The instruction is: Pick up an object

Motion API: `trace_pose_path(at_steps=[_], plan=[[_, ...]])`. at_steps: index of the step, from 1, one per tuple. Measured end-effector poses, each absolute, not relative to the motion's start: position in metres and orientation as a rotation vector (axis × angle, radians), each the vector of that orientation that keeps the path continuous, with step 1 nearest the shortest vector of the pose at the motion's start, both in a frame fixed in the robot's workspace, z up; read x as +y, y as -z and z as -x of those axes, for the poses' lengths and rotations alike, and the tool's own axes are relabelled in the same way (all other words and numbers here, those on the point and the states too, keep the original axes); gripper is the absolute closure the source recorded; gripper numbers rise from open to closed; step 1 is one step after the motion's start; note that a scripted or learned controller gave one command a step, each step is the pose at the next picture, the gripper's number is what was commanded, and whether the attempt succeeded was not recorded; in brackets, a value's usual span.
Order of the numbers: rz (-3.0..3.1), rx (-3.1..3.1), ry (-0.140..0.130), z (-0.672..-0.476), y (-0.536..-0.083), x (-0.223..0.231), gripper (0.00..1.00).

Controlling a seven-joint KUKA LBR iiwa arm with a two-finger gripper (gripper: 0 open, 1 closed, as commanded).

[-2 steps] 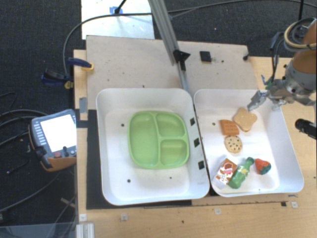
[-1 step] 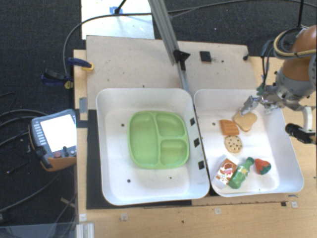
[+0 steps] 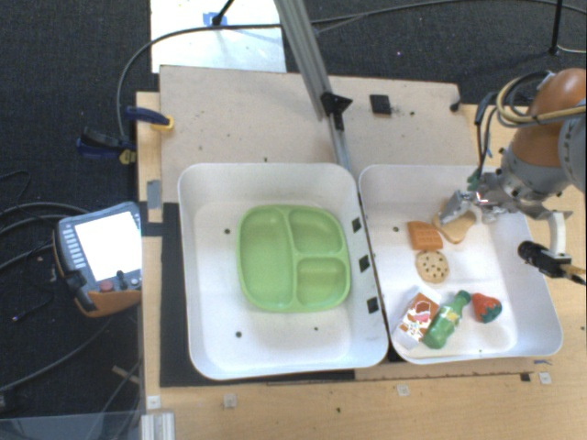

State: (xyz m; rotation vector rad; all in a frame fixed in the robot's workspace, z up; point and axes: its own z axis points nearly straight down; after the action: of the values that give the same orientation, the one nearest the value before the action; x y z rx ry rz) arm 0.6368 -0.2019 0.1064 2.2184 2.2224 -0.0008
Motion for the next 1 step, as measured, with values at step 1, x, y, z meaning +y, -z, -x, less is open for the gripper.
trace_pose_path(at_steps=[1], plan=[[-2.212, 2.221, -0.003, -0.6383, -0.1200, -0.2021, 1.00]])
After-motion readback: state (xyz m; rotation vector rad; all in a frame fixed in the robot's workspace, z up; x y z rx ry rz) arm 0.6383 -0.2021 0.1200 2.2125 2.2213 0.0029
